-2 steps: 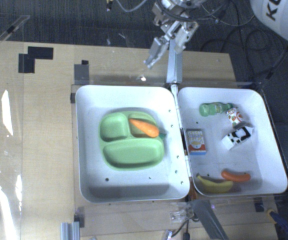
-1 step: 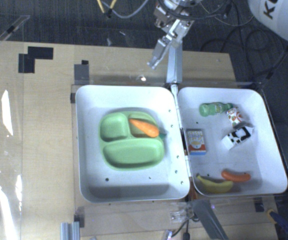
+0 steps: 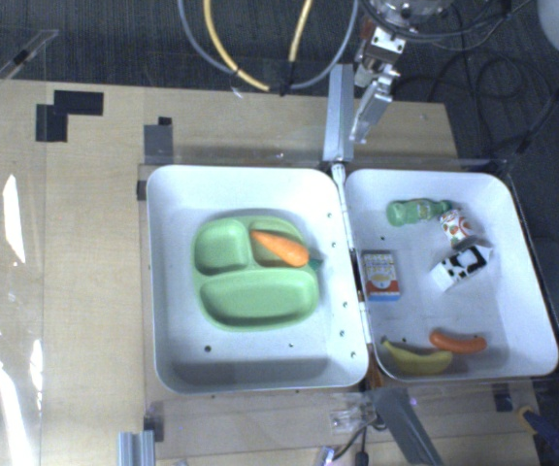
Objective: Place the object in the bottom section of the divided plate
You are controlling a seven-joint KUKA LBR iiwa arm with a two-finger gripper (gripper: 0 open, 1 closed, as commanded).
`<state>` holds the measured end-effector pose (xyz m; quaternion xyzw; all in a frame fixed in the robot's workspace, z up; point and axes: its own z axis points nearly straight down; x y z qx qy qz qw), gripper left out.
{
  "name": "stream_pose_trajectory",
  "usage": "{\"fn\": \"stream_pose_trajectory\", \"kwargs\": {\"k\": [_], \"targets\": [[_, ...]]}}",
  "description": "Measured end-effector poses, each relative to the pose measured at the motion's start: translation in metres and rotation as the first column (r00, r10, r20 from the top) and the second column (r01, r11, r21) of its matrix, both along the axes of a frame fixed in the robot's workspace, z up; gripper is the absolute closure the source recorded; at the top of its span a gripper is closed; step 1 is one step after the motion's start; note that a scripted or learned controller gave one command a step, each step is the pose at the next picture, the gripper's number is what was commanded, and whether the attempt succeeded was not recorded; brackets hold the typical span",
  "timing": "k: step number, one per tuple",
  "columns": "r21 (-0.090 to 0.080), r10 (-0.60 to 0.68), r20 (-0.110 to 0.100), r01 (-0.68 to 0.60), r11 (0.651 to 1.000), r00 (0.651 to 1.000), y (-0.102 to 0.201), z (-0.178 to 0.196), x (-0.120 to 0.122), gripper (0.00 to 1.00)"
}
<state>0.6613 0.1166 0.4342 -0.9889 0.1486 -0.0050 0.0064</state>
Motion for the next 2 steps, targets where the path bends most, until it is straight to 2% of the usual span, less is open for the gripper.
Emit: {"fn": "stream_pose_trajectory", "kwargs": {"k": [1,2], "targets": [[0.0,0.097,0.003,-0.097,0.995,0.995,-0.023,0.0,0.01,0.0],[0.0,0.097,-0.007,-0.097,0.995,0.995,0.058,-0.001,0.009,0.0]]}}
